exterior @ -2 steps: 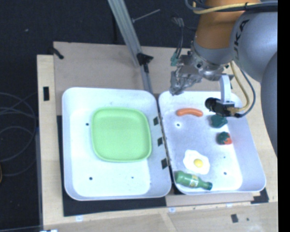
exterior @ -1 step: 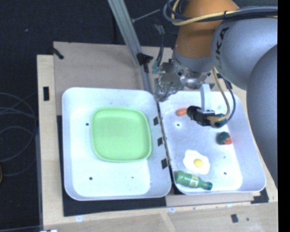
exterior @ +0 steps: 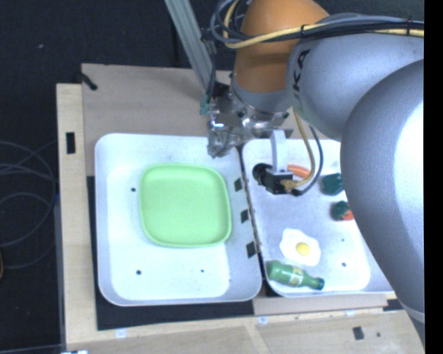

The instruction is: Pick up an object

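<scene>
Fingers [exterior: 220,144] above left bin's [exterior: 118,198] rim, nothing visibly held

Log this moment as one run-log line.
gripper: over bins' divider, far end | holding: nothing seen | green plate: left bin | fried egg, green bottle: right bin

The square light-green plastic plate [exterior: 184,204] looks smooth and matt. Both shallow white plastic bins [exterior: 118,220] have a soft sheen. The pale wooden tabletop [exterior: 77,220] is dull and flat. The small green plastic bottle [exterior: 295,276] is glossy, and so is the toy fried egg [exterior: 300,248]. The claw [exterior: 220,144] is bare metal, faintly shiny
</scene>
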### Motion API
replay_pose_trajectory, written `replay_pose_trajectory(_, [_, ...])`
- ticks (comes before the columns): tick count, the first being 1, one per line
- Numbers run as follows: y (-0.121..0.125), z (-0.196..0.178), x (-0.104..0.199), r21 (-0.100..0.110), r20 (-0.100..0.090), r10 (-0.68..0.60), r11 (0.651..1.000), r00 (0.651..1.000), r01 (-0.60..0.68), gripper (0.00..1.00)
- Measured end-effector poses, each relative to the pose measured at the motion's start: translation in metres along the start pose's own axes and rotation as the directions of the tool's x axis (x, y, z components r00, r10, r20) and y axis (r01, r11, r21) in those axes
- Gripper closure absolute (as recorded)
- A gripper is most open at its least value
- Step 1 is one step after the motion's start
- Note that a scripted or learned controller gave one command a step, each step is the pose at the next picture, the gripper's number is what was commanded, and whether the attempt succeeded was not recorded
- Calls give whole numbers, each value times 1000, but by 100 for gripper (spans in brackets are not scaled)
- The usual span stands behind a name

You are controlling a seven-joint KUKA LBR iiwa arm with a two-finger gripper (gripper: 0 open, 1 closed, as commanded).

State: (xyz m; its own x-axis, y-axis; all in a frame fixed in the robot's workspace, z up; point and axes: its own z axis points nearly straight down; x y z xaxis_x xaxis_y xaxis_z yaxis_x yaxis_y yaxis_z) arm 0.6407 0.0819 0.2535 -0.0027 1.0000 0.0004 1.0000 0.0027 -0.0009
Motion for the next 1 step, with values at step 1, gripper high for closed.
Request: replay_pose_trajectory(1, [0, -1, -2, -1, 0, 3, 1000, 1000, -3, 0])
